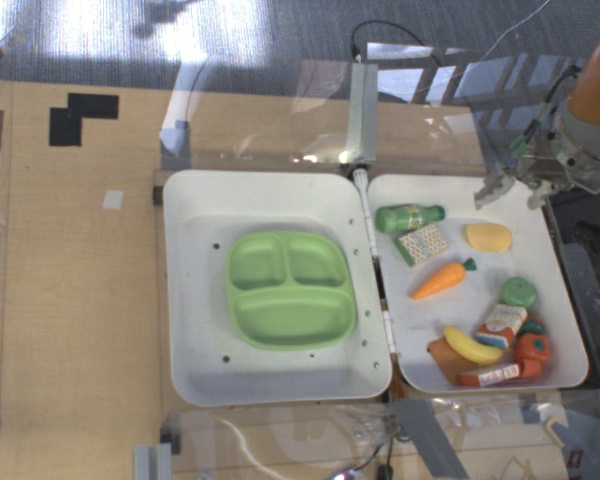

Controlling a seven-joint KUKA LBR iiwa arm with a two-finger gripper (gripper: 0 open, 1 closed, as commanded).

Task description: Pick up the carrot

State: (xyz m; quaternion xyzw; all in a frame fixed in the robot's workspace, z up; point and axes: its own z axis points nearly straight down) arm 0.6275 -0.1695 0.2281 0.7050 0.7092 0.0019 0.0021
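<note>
The surface [80, 298] carried two white bins side by side, their inner rims touching along the middle. The left bin [195, 268] held one green tray [290, 290] with three compartments, set near its centre with bare floor on every side. The right bin [570, 298] held the small things, most of them crowded toward its near right corner, so that its near left part and the strip by its far rim lay open. The arm [592, 98] reached in from the right, and its end effector [512, 183] hung over the far right corner of the right bin with its fingers spread apart, holding nothing. One green bottle [409, 216] lay on its side near the far left rim, just beside one speckled block [423, 242]. One yellow piece [488, 236] lay apart to the right of them, below the end effector. One carrot [443, 279] lay at a slant near the middle of the right bin, leaf end toward the far right, free of its neighbours with open floor around it. Nearer lay one green round thing [518, 291], one carton [501, 322], one banana [472, 345], one tomato [533, 347] and one red tube [500, 374], packed close together.
</note>
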